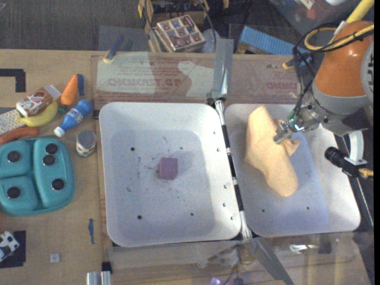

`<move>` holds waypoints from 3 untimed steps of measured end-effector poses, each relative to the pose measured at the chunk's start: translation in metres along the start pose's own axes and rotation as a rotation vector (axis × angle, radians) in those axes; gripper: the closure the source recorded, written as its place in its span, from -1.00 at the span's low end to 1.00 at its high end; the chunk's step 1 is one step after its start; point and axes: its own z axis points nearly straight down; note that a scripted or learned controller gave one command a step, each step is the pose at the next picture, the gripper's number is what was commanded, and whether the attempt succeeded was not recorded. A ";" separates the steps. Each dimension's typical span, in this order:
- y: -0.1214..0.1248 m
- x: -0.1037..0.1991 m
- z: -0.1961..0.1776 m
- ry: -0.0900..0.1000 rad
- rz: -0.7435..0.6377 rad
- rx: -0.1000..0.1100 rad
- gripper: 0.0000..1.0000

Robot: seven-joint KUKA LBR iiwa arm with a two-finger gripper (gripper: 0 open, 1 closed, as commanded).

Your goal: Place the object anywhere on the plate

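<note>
1. Nearest, the left bin (pixel 119 218) is a shallow white plastic tray with rounded corners and a scuffed, speckled floor. A small mauve block (pixel 168 168), square and matte, lies flat near its centre, apart from every wall.
2. At 9 o'clock from that block, out on the wooden bench, sits a teal moulded tray (pixel 32 174) with rounded compartments and dark round spots.
3. The right bin (pixel 332 218) touches the left one along a shared seam. A tan slab (pixel 267 159), smooth, elongated and rounded at both ends, lies slantwise in it from 11 o'clock to 5 o'clock.
4. The gripper (pixel 288 132) hangs over the slab's upper right edge, at 3 o'clock from the mauve block and well apart from it. Whether the claw is spread or pinching cannot be told. Above it is the glossy orange band (pixel 341 58).
5. Farther left, beside the left bin's far corner, are a small metal can (pixel 86 142), a blue bottle (pixel 74 116), a yellow banana (pixel 38 117) and an orange carrot (pixel 71 89).
6. Farthest, at 12 o'clock, stands a box of patterned tiles (pixel 180 32).
</note>
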 end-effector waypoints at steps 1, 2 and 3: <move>0.032 0.078 -0.020 -0.001 -0.128 -0.001 1.00; 0.068 0.157 0.004 0.000 -0.069 0.000 1.00; 0.035 0.114 0.000 0.001 -0.090 0.001 1.00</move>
